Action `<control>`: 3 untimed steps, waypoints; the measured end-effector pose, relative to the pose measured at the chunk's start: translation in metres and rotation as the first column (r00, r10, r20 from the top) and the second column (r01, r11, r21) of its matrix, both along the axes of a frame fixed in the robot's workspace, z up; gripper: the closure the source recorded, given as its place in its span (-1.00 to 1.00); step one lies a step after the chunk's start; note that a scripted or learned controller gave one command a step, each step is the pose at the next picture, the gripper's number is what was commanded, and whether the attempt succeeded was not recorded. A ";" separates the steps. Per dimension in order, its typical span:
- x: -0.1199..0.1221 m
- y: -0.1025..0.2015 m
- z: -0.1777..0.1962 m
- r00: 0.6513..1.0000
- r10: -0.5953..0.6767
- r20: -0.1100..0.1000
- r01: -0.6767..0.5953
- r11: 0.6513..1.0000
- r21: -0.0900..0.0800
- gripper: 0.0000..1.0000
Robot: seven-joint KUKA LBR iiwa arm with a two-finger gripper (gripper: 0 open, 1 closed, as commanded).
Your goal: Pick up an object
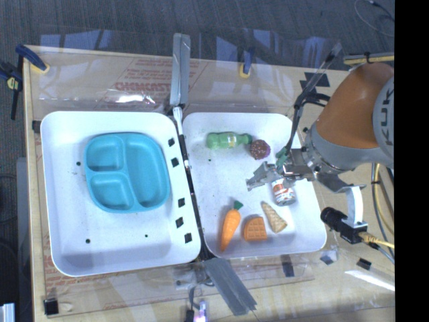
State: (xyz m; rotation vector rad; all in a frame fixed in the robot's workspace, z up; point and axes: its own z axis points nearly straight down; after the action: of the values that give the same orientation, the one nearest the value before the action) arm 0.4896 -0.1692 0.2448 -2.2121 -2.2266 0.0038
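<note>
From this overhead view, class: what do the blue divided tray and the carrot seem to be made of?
Blue divided tray: probably moulded plastic, smooth with a soft sheen and rounded compartment walls. Carrot: likely a plastic toy, uniform orange with a green top; the picture is too small to rule out rubber.

Grey arm with orange band reaching from right, gripper (pixel 263 177) pointing left

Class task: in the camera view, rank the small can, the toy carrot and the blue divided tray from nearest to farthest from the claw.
Measured from the claw:
1. Small can, just right of and below it, right bin.
2. Toy carrot, lower in the same bin.
3. Blue divided tray, in the left bin.
</note>
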 end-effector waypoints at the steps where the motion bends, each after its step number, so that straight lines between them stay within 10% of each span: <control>1: 0.011 -0.021 -0.154 1.000 0.019 0.002 -0.019 1.000 0.000 -1.00; 2: -0.014 0.037 -0.155 0.996 0.086 0.000 -0.086 0.996 0.001 -1.00; 3: -0.014 0.036 -0.146 0.996 0.089 -0.001 -0.089 0.996 0.000 1.00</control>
State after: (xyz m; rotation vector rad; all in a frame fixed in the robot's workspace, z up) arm 0.4758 -0.1332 0.0984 -2.1101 -2.3229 0.0053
